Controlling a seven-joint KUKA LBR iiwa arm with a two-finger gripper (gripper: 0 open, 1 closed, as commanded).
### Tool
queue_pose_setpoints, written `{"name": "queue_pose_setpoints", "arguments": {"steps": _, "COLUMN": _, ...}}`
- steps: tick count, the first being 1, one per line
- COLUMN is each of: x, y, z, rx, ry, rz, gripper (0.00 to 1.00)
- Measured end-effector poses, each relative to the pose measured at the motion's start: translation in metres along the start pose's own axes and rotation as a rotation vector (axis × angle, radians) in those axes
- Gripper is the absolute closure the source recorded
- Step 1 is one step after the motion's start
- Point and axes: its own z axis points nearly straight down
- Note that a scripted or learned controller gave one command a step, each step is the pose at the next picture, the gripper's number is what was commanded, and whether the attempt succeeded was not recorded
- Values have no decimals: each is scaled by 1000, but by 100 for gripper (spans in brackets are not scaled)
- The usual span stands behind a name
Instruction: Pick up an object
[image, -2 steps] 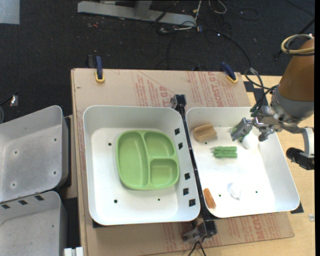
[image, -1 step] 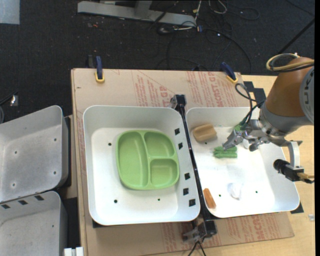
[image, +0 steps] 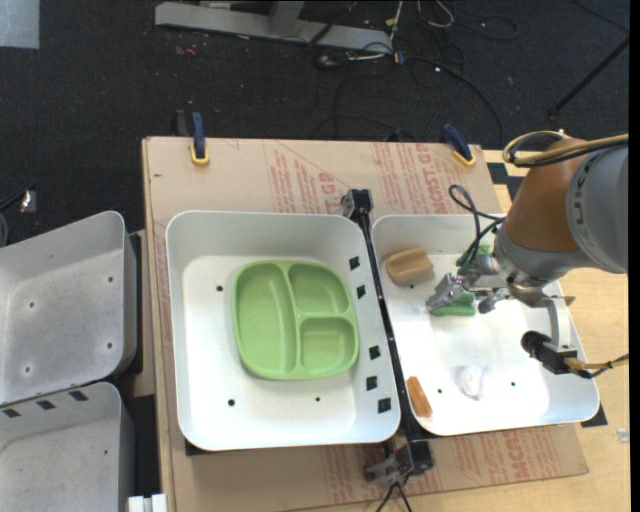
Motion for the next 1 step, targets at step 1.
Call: {"name": "queue_pose_setpoints", "arguments": {"steps": 1, "x": -1, "y": 1, "z": -13, "rx": -5, "ry": -2, "rz": 2, "gripper": 100}}
